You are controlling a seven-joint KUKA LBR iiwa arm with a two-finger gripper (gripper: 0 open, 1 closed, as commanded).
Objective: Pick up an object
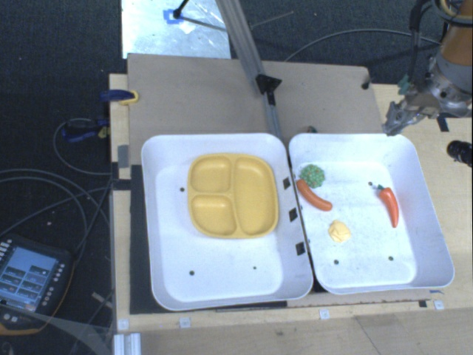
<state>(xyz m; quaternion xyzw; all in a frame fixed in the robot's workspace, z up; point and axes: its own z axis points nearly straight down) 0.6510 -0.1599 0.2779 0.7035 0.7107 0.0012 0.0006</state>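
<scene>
Fingers (394,124) above right bin (425,176) corner, nothing held

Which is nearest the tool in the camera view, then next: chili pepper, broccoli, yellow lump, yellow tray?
From the tool:
1. Chili pepper, right bin's right side.
2. Broccoli, right bin's upper left.
3. Yellow lump, right bin's middle.
4. Yellow tray, left bin.

you had four small objects lying loose in the right bin (425,191), none of them held. a green broccoli floret (312,174) sat near the bin's upper left corner, with an orange-red sausage (314,196) lying slantwise just below it. a pale yellow lump (339,232) lay lower, near the middle. a red-orange chili pepper (389,204) lay well apart, toward the right wall.
</scene>
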